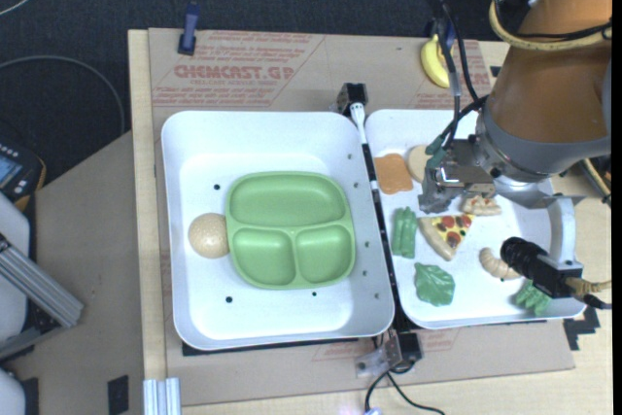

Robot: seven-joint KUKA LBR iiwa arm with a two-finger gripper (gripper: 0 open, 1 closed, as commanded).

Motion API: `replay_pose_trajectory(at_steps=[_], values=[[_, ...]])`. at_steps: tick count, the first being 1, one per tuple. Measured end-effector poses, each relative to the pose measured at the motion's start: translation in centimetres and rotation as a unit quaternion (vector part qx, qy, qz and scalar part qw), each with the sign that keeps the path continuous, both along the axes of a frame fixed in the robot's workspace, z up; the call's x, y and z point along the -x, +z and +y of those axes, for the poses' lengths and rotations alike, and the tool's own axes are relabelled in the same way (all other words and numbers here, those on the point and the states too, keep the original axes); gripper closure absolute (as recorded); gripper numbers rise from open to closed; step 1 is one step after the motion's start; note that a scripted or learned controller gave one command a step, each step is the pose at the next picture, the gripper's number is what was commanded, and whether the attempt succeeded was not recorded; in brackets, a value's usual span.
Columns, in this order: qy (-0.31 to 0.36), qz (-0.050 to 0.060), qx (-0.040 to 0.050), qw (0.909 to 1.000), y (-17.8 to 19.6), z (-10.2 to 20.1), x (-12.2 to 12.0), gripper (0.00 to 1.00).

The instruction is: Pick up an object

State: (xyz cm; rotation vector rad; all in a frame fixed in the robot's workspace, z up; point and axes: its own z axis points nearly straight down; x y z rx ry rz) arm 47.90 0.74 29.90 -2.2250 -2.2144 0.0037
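Figure: overhead view of a bench bearing two shallow white bins, the left bin (185, 209) and the right bin (466, 311), set side by side on a cardboard sheet (243, 73). The sheet carries red printing that reads roughly "CHEMCAST G.P", with smaller lines below too fine to read.

The left bin holds a green divided tray (290, 228) with three compartments, and a beige ball (207, 235) touching the tray's left edge. The right bin holds the toy food from which an object is to be picked: an orange slice (393, 174) at the far left, a green pod (403, 233), a pizza wedge (445, 233) at the centre, a green leaf (433, 284) at the near side, a tan curved piece (496, 262), and a small green piece (532, 296) near the right rim. Spreading the items loosely probably leaves room around each for a grasp.

The arm (554, 63) reaches in from the right, and the gripper (439, 194) hangs over the far-central part of the right bin, just far of the pizza wedge. Whether it is spread or closed cannot be told, and nothing is visibly held. Its position suggests the wedge or a neighbouring item is the likely target.
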Motion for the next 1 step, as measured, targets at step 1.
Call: replay_pose_trajectory(at_steps=[1], values=[[0.005,-0.002,-0.0007,1.0,0.56,5.5,-0.02,1.0]])
